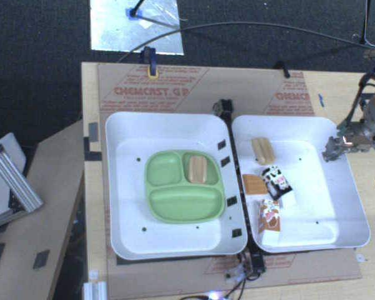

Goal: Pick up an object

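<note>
Gripper is hovering at the right bin's far edge; finger state, cannot tell. Cow toy is lying mid-bin, looking light, rigid: grab across its body.

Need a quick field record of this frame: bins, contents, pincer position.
left bin: green tray with three compartments
tray contents: tan block in the upper right compartment
right bin: tan bread piece, cow toy, orange card, small carton
item layout: clustered along the right bin's left side
pincer: over the right bin's upper right rim, apart from all items
held: nothing seen between its fingers
</note>
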